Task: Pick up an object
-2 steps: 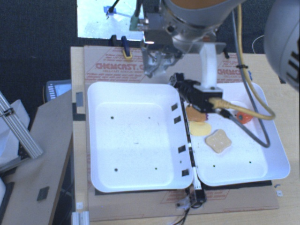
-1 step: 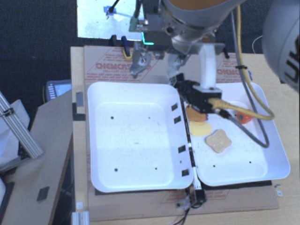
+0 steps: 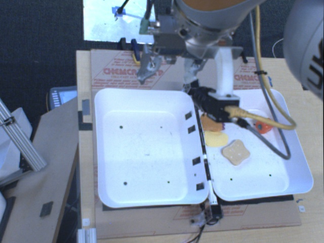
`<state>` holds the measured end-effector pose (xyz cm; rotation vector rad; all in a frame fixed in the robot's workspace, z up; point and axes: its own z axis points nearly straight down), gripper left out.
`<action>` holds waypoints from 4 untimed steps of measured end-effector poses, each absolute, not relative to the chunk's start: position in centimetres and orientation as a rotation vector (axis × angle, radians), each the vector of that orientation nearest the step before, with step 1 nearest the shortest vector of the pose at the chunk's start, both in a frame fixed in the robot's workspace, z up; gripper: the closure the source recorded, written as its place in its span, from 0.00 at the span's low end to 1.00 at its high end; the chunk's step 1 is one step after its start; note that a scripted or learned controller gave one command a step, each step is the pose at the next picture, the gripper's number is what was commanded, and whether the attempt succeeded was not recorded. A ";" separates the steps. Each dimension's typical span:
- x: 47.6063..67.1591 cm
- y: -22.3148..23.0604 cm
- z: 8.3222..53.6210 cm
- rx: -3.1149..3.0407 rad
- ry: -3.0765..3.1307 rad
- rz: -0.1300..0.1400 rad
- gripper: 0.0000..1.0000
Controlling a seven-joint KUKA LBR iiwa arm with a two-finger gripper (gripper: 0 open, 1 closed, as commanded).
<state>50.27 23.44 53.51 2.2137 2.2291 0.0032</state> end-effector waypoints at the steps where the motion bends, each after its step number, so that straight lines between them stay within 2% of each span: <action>1: 50.3 23.4 53.5 2.214 2.229 0.003 0.00; 4: 50.3 23.4 53.5 2.214 2.229 0.003 0.00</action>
